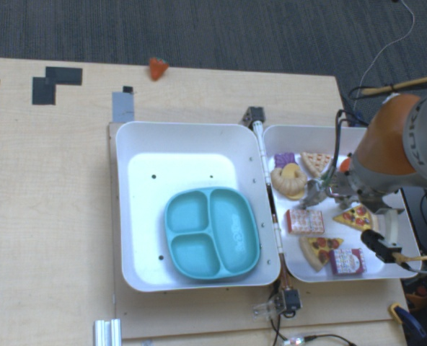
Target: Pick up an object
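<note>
Teal three-compartment plate [212, 232] in the left white bin [138, 215]; small orange thing [158, 68] on bare bench [47, 215] beyond.

Robotics lab, test-cell setup. Pale wood tabletop [47, 215] on grey office carpet [199, 16], black tape marks [55, 83] stuck near the tabletop's far-left edge. Two shallow white bins [138, 215] clamped side by side, loose cables [386, 45] trailing over the carpet and at the front edge. Industrial grey arm with orange band [383, 139] reaches in over the right bin, which holds toy food: pizza slices [354, 217], a waffle [316, 163]. Left bin holds a teal divided plate [212, 231].
</note>
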Controlling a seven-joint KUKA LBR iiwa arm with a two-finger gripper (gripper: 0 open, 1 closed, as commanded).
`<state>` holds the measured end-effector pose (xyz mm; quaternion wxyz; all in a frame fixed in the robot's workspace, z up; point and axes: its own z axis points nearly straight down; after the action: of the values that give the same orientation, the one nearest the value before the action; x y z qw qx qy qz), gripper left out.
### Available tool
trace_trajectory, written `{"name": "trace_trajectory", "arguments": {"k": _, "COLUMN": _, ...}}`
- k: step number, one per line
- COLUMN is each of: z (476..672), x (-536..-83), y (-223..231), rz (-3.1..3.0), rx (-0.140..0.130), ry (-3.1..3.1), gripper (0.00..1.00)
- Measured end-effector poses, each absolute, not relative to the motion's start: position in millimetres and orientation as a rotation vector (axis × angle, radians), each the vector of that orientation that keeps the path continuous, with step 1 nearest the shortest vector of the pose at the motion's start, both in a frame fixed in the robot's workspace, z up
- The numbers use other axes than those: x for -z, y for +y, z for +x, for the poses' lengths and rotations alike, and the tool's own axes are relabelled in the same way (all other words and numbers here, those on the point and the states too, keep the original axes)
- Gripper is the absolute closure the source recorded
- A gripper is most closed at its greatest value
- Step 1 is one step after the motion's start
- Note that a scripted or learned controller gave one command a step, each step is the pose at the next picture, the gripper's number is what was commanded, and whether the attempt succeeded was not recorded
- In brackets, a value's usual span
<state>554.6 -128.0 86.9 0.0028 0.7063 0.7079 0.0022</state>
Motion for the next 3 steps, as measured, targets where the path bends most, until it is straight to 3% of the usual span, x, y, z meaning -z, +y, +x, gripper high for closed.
{"name": "trace_trajectory", "arguments": {"k": 1, "z": 490.0, "x": -88, "y": -84, "rz": 2.213, "rx": -0.011, "ry": 2.217, "gripper": 0.0}}
{"name": "trace_trajectory", "arguments": {"k": 2, "z": 492.6, "x": -99, "y": -84, "rz": 2.208, "rx": -0.018, "ry": 2.213, "gripper": 1.0}}
{"name": "trace_trajectory", "arguments": {"k": 3, "z": 552.0, "x": -112, "y": -90, "rz": 2.215, "rx": -0.004, "ry": 2.224, "gripper": 1.0}}
